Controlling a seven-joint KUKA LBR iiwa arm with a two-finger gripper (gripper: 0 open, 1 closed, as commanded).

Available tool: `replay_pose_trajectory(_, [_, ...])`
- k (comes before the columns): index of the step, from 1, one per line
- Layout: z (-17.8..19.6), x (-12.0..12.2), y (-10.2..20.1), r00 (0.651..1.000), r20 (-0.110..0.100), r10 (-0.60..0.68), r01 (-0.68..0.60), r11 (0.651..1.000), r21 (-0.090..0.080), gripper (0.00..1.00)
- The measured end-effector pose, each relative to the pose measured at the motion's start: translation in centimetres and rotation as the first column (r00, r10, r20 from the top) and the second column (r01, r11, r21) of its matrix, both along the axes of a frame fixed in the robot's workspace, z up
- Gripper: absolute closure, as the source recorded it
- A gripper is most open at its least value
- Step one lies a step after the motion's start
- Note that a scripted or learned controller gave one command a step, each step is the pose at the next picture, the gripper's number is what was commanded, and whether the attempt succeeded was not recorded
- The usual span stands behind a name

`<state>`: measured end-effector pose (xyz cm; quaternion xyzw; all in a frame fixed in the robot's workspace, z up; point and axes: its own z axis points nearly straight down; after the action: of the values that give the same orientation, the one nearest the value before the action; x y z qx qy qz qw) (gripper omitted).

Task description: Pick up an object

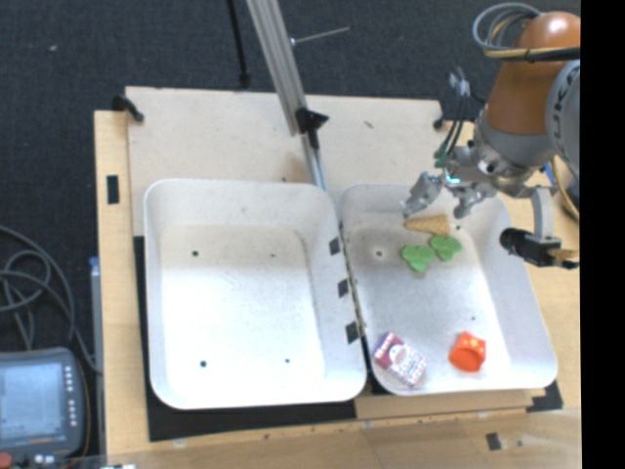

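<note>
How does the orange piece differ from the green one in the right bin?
The orange piece is compact and sits near the bin's front edge; the green piece is flatter, two-lobed and lies farther back. The green one is near the tool; the orange one is far from it. Both rest in the right bin.

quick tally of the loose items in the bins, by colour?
Green: 2, a green piece and another green piece, side by side in the right bin
Tan: 1, a tan wedge just under the gripper
Orange: 1, an orange cup
Red and white: 1, a packet
Total: 5, all in the right bin
</note>
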<state>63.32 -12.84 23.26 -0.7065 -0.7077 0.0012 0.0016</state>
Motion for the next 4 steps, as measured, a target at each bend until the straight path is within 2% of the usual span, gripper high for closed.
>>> replay_pose_trajectory(1, [0.3,0.1,0.0,1.0,0.005,0.001,-0.001,1.0,-0.001,0.0])
replay_pose_trajectory(2, [-4.7,-0.8,0.5,1.0,0.0,-0.002,0.002,1.0,-0.002,0.0])
replay_pose_trajectory(4, [-13.2,-0.6,-0.3,1.0,0.006,-0.005,0.005,1.0,-0.005,0.0])
